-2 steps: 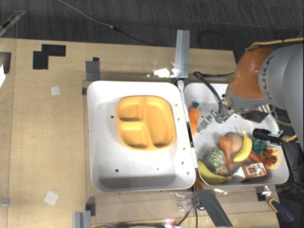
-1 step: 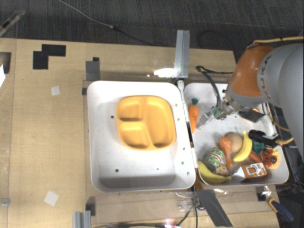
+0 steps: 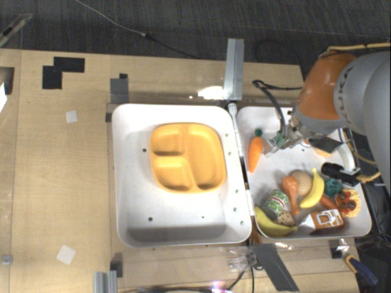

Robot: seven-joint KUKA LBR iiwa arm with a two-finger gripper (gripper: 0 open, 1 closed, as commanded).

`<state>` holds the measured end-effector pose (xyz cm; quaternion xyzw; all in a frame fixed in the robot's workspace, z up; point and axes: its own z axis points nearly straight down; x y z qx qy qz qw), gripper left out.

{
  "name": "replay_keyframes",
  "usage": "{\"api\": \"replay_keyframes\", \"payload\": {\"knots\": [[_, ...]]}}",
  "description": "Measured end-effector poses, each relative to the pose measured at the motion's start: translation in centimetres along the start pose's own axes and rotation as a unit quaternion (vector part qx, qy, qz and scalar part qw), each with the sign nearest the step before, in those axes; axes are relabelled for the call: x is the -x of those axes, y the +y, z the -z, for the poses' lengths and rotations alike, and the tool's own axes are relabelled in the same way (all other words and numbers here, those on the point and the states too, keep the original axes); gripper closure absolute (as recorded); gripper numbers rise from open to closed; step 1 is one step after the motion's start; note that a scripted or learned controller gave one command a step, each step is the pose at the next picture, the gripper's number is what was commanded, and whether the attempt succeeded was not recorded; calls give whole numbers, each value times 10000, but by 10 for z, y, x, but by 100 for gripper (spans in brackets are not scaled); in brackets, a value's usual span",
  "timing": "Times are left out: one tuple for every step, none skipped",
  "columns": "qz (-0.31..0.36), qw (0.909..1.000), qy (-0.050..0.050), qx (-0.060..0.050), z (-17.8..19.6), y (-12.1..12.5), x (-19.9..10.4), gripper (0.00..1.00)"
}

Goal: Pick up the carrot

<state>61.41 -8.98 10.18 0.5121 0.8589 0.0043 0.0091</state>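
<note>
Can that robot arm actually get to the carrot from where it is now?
Probably yes. The carrot lies alone on bare floor near the right bin's left wall, apart from the pile of toy food. The gripper hangs just to its right with nothing between them, though the wall may crowd it.

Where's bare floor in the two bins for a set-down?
Left bin: bare floor all round the yellow divided plate, widest along the near wall. Right bin: a bare patch between the carrot and the far wall, another below the gripper. Crowded at its near right, where bananas and other toy food pile up.
</note>
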Motion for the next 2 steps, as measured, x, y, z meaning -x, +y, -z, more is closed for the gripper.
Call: {"api": "replay_keyframes", "payload": {"knots": [[1,10000,3,-5,0,0,0,0],[-375,9993,27,-73,-14,3,7,0]]}}
